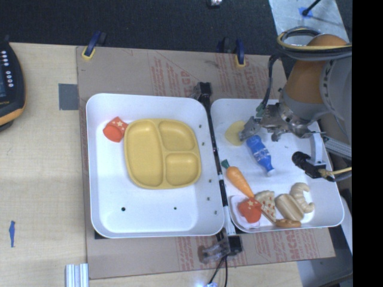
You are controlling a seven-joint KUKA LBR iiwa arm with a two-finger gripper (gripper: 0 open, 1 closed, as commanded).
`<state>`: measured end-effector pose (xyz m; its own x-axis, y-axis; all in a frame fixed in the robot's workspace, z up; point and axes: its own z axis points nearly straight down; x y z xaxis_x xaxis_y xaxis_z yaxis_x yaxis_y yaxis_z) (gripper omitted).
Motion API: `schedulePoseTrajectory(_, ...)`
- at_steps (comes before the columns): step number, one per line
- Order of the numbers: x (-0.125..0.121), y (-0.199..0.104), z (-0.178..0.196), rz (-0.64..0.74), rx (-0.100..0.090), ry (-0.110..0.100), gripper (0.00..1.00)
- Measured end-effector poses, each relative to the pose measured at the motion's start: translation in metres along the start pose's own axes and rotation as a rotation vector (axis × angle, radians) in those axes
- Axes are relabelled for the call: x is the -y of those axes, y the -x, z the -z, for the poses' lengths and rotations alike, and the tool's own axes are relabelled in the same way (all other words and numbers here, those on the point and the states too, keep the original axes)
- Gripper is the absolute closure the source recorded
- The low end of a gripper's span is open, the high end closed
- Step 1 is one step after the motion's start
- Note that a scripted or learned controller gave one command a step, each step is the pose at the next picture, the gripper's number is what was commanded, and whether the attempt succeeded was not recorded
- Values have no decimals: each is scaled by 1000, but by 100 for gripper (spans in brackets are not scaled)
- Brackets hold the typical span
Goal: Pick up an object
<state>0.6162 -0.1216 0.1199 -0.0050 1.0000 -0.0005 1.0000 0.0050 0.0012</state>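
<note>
Two white bins sit side by side on the worktop (42, 160). The tool (269, 127) is low over the right bin (335, 217), close to its far edge. I cannot tell if the tool is spread or pressed together.

There is one blue bottle (261, 154). It lies flat in the right bin, about in the middle, just on the near side of the tool. Its long side runs at a slant. One end points to the bin's far left corner, up by the tool. The other end points to the near right corner. I cannot tell which end has the cap, or if the tool touches it.

One pale yellow piece (234, 133) lies beside the bottle's far end, near the bin's left edge. One carrot (240, 184) lies by the left edge too, slanted like the bottle, with its green tip to the far left. Along the near edge sit one red fruit (250, 210), one pizza slice (267, 203) touching it, and what look like two bread pieces (296, 202) toward the near right corner.

The left bin (149, 223) has one yellow plate (161, 153) with three parts, set near the far edge. One more red fruit (114, 130) sits by the far left corner, touching the plate. That makes two red fruits in all.
</note>
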Motion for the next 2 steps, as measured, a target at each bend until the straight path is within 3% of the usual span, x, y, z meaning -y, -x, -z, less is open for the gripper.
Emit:
schedulePoseTrajectory(1,2,9,-28,-1,0,-6,0)
schedulePoseTrajectory(2,32,12,-28,-2,-1,-8,0)
